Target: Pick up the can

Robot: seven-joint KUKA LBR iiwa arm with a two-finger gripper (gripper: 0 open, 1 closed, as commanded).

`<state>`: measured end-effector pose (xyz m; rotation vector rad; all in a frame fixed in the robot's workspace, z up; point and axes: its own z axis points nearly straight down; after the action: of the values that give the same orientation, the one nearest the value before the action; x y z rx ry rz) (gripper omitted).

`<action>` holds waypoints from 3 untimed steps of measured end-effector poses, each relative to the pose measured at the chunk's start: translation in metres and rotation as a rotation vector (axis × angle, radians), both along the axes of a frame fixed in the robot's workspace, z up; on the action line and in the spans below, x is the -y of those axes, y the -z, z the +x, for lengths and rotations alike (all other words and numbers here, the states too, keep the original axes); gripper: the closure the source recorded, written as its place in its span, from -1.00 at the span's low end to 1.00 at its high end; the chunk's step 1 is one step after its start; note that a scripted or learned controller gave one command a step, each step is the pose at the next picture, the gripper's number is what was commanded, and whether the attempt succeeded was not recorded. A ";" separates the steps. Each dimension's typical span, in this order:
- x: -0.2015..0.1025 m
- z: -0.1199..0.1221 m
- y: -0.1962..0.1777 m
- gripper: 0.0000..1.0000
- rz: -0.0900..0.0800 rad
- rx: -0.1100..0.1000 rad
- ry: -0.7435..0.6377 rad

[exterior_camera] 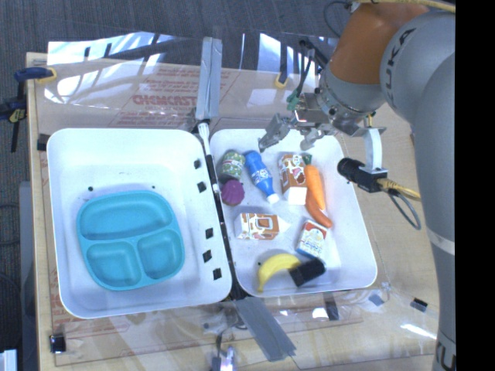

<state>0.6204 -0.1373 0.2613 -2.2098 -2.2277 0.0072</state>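
Observation:
The can (pixel 230 165), dark green with a patterned label, lies at the far left of the right bin (pixel 352 230), next to the divider. A purple fruit (pixel 232 193) touches its near side and a blue bottle (pixel 261 176) lies just to its right. My gripper (pixel 291 136) hangs over the bin's far edge, up and to the right of the can and apart from it. Its two fingers (pixel 271 135) are spread open with nothing between them.
The right bin also holds a brown-and-white carton (pixel 294 178), a carrot (pixel 315 195), a small box (pixel 259 225), another small carton (pixel 312 240), a banana (pixel 274 269) and a black object (pixel 308 272). A blue divided tray (pixel 130 238) sits in the left bin (pixel 69 153).

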 end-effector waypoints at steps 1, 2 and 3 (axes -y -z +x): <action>-0.001 0.000 -0.009 1.00 0.001 -0.004 -0.006; -0.009 -0.074 0.167 1.00 0.001 0.000 -0.040; -0.015 -0.036 0.136 1.00 -0.001 0.002 0.153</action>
<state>0.5847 -0.1227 0.1254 -2.3747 -2.0536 0.0054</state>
